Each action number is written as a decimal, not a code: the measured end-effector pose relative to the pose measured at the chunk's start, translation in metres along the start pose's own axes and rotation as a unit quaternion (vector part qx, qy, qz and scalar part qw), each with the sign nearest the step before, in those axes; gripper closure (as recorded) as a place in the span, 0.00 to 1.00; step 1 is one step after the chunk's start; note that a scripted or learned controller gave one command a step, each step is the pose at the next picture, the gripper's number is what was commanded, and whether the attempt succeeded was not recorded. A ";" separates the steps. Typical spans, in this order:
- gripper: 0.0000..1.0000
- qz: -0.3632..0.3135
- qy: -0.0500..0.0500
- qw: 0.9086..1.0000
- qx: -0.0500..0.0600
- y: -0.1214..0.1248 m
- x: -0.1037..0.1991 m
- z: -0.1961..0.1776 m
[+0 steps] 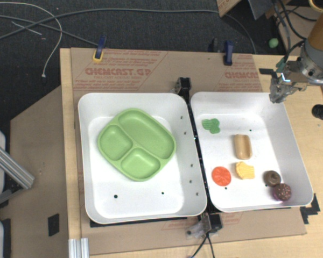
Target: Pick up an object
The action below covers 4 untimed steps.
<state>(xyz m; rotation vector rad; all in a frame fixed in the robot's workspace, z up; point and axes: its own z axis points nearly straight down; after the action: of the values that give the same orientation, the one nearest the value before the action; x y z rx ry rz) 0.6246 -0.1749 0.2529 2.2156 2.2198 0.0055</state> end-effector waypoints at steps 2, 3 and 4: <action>1.00 -0.001 0.002 1.000 0.004 -0.046 0.086 -0.006; 1.00 -0.001 0.002 1.000 0.005 -0.063 0.127 0.008; 1.00 -0.002 0.002 1.000 0.005 -0.086 0.178 0.003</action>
<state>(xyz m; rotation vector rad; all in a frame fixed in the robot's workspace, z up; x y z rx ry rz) 0.5382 0.0028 0.2495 2.2184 2.2314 -0.0006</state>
